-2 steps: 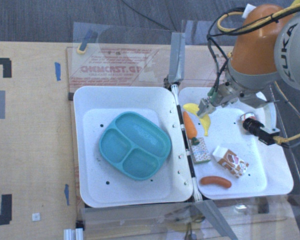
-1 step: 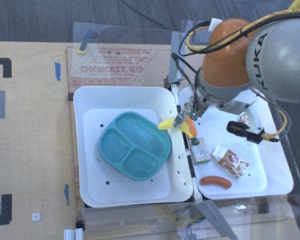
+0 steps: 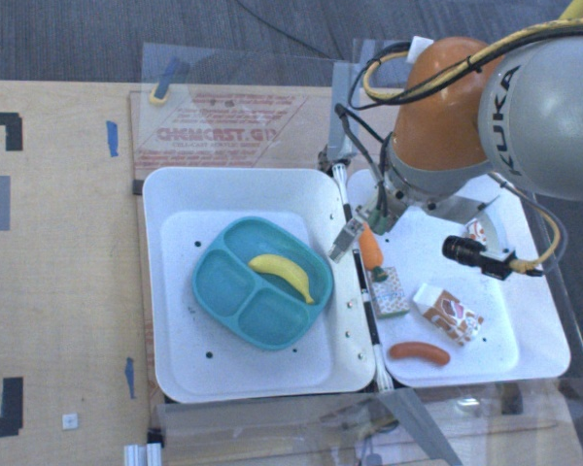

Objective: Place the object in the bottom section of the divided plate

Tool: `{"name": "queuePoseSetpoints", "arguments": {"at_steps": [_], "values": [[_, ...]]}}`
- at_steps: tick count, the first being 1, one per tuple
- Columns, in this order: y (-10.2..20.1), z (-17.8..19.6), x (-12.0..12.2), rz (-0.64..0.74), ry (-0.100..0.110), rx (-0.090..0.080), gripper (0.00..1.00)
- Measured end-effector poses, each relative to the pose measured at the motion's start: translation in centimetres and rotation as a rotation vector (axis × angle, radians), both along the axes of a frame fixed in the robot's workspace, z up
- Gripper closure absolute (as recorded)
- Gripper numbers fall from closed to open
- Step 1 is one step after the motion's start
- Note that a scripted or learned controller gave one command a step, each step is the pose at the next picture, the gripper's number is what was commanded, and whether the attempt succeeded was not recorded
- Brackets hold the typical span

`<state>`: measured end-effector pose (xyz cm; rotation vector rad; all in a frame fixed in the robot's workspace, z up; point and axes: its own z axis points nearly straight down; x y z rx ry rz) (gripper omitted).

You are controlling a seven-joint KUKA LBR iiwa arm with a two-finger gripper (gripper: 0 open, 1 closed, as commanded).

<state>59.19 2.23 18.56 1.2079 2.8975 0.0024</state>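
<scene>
Your banana (image 3: 284, 276) lies left of the gripper (image 3: 360, 236) on the divided plate (image 3: 223, 289), long axis running upper-left to lower-right. The arm (image 3: 486, 115) hangs over the bin divider, gripper clasping a carrot (image 3: 371, 250).

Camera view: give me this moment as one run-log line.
pincer: over bin divider, beside carrot | banana: on divided plate, left bin | sausage: right bin
</scene>
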Motion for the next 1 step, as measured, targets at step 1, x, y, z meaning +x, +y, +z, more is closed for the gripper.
{"name": "queuePoseSetpoints", "arguments": {"at_steps": [1], "values": [[-0.68,0.06,4.00,0.210,-0.005,-0.001,0.00]]}}
